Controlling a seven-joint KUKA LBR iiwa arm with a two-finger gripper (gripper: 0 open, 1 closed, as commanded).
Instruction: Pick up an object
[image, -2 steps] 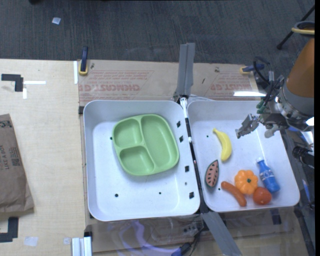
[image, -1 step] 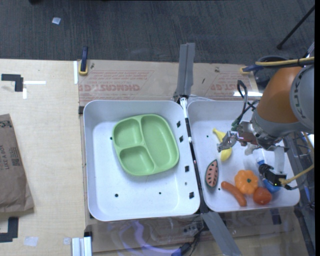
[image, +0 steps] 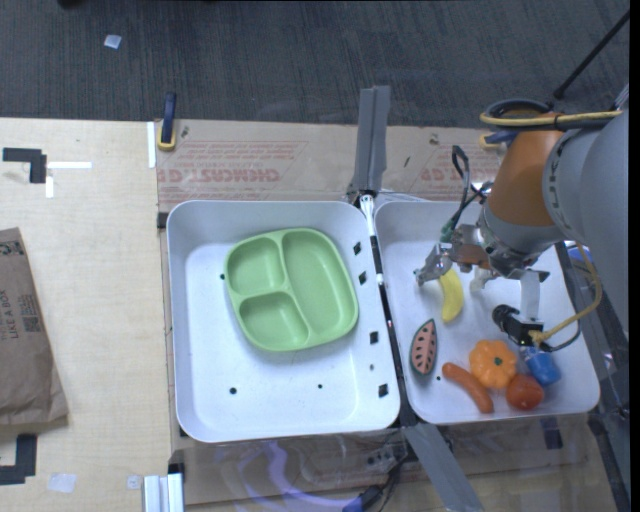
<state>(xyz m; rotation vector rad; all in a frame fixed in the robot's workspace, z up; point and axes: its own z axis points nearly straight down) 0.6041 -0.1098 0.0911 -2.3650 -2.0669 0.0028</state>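
Fingers of the grey gripper (image: 447, 268) hang over the yellow plastic banana (image: 452, 296) in the right white bin (image: 400, 300), though whether they clasp it I cannot tell. Red mirrored lettering, unreadable, marks the cardboard sheet (image: 260, 165) behind the bins on the pale wooden bench (image: 90, 200).

Green plate (image: 291, 290), yellow banana (image: 452, 297), orange pumpkin (image: 493, 363), white bins (image: 200, 400).
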